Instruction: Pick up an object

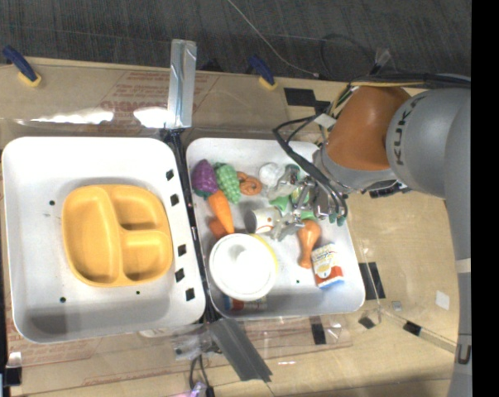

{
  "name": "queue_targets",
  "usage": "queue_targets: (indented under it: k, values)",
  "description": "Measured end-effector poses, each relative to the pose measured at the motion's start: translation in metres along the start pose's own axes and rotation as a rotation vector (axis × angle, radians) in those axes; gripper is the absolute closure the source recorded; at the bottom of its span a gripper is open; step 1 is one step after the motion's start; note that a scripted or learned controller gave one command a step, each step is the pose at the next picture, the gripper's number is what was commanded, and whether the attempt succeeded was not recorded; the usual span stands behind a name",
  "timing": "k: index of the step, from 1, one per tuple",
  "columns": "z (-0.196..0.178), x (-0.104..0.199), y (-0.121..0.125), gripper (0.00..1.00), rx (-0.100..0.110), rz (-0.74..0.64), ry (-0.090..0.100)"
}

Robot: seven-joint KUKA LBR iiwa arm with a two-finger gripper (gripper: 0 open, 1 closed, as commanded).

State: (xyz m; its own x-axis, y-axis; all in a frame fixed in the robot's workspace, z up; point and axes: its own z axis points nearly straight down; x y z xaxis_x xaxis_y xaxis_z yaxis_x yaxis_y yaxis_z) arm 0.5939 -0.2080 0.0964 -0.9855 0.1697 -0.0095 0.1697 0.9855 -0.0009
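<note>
Camera view — claw (303,209) low in right bin (348,292) among toy food, beside orange carrot (222,212); can't tell its opening or any hold. Yellow tray (117,231) in left bin (26,222).

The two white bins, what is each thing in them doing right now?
Yellow plastic divided tray: lying flat in the left white bin.
Round white bowl: sitting upright in the right white bin.
Orange toy carrot: lying flat beside purple toy grapes.
Small carton: lying on its side.
Gripper: low among the toys.
</note>
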Motion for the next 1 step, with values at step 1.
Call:
queue_targets:
  k: [1]
  values:
    - [0.0026,-0.0048,0.0333,0.0,-0.002,-0.221,0.003]
